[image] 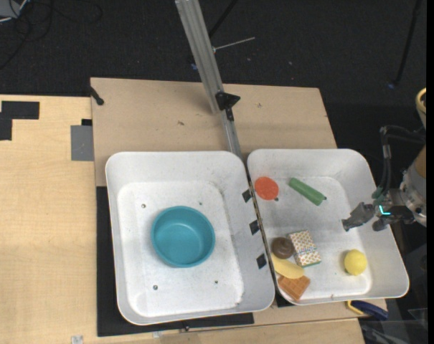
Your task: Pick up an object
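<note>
My gripper (pixel 367 221) hangs over the right side of the right bin (pixel 324 160), with its two dark fingers spread and nothing between them. Below it, slightly to the left, lies a yellow ball (pixel 355 262). Further left in the same bin are a green cylinder (pixel 306 191), a red-orange disc (pixel 266 188), a patterned box (pixel 304 249), a brown round piece (pixel 282 247), a yellow banana (pixel 288 268) and an orange wedge (pixel 295 287). A teal bowl (pixel 184 236) stands in the left bin (pixel 130 170).
A metal rail (pixel 202 49) slants down from the top to the divide between the bins. Black clips (pixel 253 226) mark the shared wall. The wooden bench (pixel 37 213) extends left; dark floor and cables lie behind.
</note>
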Robot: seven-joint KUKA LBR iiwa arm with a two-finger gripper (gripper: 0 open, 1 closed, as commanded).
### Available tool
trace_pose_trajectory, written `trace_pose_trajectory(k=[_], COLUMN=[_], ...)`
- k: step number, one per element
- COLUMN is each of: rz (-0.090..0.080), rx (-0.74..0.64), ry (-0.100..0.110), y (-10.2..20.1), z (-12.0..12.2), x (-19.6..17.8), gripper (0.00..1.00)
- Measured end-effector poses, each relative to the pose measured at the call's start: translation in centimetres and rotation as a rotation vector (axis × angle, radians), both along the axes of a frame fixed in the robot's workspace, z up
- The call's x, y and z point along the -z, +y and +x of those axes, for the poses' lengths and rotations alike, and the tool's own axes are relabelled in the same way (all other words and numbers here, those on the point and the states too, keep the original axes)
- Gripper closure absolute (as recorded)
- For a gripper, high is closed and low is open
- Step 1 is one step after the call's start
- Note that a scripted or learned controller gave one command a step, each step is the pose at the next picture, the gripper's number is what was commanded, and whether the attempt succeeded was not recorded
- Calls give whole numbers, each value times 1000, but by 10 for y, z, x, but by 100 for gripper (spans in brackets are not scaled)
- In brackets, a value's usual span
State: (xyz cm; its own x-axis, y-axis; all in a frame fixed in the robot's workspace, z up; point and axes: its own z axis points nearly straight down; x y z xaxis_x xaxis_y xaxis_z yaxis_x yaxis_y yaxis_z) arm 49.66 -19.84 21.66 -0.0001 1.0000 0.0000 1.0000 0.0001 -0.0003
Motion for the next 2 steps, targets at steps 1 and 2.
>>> trace_pose_trajectory(k=[1, 2], rz=[0, 1], rx=[0, 0], ry=[0, 5], y=[0, -5], z=[0, -9], x=[0, 55], gripper=[0, 0])
